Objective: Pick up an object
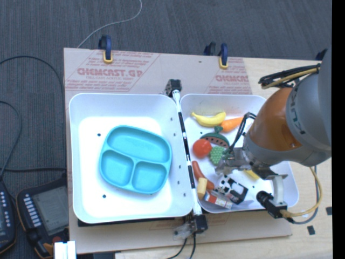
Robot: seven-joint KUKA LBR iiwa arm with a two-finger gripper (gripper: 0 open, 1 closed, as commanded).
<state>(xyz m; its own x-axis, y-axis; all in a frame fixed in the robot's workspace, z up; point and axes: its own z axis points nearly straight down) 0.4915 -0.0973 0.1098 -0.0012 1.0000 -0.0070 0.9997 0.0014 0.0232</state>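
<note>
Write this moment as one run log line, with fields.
arm: over right bin | pincer: low among toy food | banana: untouched | left bin: blue tray

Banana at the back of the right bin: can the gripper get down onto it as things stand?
Probably yes. The banana lies uncovered near the far wall of the right bin, with the carrot just beside it. The gripper sits lower over the middle of the toy pile.

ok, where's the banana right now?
The banana lies at the far end of the right bin, near its left wall. The orange carrot is just to its right and the watermelon slice just below it.
</note>
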